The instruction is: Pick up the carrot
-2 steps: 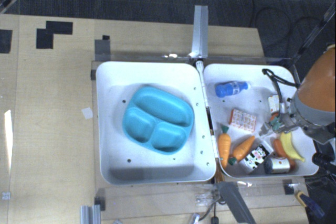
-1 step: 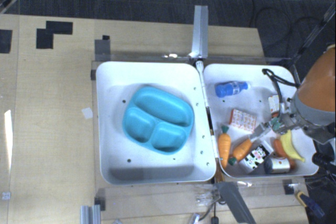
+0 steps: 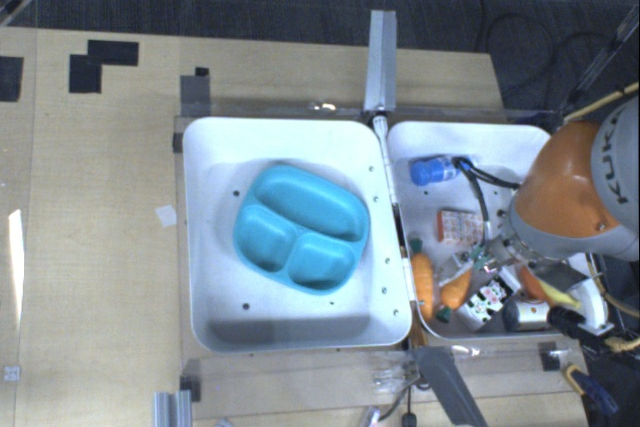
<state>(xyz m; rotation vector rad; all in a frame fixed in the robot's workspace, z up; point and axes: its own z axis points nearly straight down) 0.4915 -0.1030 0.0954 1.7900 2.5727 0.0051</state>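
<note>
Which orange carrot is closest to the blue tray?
The upright orange carrot against the right white bin's left wall; the tilted orange carrot lies farther from the blue divided tray.

Orange carrot (image 3: 424, 281), lying lengthwise (tip toward the near rim), right bin's near-left corner

arm (image 3: 590, 185) cut off at right edge, tool (image 3: 478, 277) fingers lost in clutter, right bin (image 3: 470, 137) partly hidden
</note>
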